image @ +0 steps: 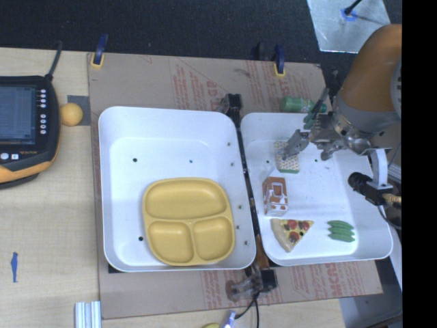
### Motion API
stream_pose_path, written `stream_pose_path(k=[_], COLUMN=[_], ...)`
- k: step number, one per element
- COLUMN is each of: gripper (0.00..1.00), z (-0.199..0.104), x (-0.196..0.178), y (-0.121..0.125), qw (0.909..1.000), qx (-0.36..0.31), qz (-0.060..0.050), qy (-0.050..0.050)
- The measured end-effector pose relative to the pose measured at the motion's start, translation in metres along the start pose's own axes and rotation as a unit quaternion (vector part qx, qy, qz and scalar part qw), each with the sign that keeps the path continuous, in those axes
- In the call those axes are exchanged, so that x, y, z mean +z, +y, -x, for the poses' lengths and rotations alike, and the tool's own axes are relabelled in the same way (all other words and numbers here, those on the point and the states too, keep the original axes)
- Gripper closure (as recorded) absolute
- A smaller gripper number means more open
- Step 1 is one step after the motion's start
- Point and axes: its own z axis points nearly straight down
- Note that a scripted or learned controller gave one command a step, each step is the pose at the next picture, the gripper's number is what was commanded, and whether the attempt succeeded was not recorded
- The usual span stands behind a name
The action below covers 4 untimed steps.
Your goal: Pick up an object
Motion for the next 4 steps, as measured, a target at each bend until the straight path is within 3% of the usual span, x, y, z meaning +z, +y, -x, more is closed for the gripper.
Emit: stream_pose_path(k=[1, 2, 3, 4], gripper=[0.00, 0.00, 1.00, 1.00], z=[-0.005, 0.018, 0.019, -0.046], x=[0.094, 0.107, 0.096, 0.006], y=[-0.010, -0.046, -0.045, -0.011], qw=[1.0000, 1.0000, 1.0000, 1.0000], qx=[0.001, 0.000, -0.002, 0.000], qz=[0.000, 0.000, 0.000, 0.001], qy=[0.000, 0.000, -0.001, 0.001])
